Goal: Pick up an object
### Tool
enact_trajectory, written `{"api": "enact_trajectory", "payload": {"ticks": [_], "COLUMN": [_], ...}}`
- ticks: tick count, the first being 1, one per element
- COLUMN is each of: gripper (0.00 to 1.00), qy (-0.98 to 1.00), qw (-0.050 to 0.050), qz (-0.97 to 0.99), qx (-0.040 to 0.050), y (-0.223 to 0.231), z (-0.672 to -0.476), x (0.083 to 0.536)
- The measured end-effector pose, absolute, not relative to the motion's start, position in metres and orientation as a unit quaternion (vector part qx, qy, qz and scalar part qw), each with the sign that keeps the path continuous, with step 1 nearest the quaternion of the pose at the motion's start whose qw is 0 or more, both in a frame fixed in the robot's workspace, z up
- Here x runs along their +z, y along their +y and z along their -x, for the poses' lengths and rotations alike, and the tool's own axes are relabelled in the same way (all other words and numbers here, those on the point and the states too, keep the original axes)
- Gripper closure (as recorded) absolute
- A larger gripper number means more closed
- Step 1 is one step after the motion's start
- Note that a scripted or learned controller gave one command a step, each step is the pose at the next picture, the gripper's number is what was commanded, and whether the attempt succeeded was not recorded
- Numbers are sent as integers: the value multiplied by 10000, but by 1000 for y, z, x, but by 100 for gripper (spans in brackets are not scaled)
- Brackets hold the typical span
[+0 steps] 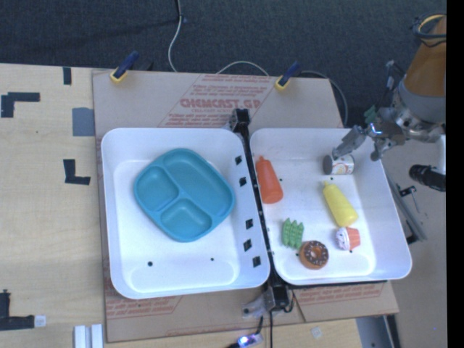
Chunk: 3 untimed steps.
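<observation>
My gripper hangs over the far right part of the right bin, its fingers spread open. A small white and tan object lies in the bin just below and between the fingertips, close to the left finger; nothing is gripped. Further forward lie a yellow bottle-shaped toy, a red and white piece, a chocolate donut and a green ridged piece. An orange bottle-shaped toy lies along the bin's left wall.
The left bin holds a blue divided plate. A black divider strip runs between the bins. Both bins sit on a cardboard sheet held by clamps. Cables trail at the back.
</observation>
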State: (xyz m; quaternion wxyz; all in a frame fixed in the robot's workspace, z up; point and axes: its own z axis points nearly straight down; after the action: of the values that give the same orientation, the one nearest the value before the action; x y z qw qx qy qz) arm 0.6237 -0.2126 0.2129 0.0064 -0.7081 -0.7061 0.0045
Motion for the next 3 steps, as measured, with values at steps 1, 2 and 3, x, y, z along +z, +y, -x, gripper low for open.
{"api": "enact_trajectory", "payload": {"ticks": [1, 2, 3], "gripper": [0, 0, 0], "qy": [-7076, -7076, -7075], "qw": [4, 17, 21], "qz": [7066, 7066, 7067], "qx": [6, 18, 21], "y": [-212, -211, -216], "z": [-627, -624, -627], "x": [222, 179, 117]}}
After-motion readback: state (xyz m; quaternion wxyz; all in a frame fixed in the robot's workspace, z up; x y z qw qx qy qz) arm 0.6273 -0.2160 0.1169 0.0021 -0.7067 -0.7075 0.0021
